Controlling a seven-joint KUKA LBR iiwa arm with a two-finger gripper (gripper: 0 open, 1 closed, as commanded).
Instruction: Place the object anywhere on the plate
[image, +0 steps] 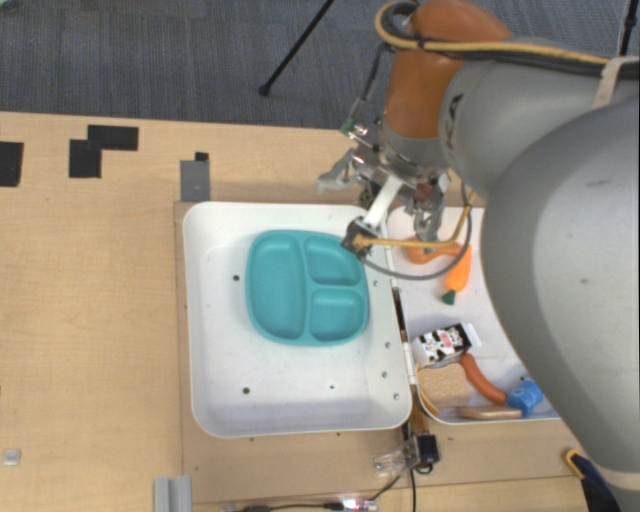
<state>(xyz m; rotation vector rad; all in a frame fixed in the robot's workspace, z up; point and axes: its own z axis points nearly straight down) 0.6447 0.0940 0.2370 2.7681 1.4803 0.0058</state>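
Evidently the gripper (427, 215) hangs just right of the plate (305, 290), with the carrot (458, 272) slightly farther right, lengthwise along the plate's side. Open or closed, I cannot tell.

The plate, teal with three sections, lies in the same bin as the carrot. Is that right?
Not quite. The plate is teal with three sections, but it lies in the bin on the left of the picture. The carrot lies in the neighbouring bin. The camera view shows the wall between the two bins separating them.
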